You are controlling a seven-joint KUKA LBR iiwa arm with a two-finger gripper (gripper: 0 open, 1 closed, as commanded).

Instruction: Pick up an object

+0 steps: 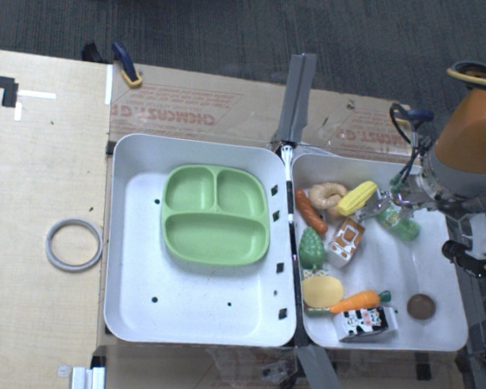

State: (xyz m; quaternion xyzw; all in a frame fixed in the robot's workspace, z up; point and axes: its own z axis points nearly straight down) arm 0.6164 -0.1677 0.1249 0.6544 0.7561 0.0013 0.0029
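The gripper [386, 202] is hanging near the right bin's [435, 339] back edge, touching a green object [401, 225]; can't tell its state. Toys are crowding that bin's left side: two carrots [355, 302], one corn cob [356, 197]. One green tray [217, 215] is sitting in the left bin [125, 289].

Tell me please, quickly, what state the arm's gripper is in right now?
Gripper: low in the right bin, next to the corn cob; open or closed cannot be told.
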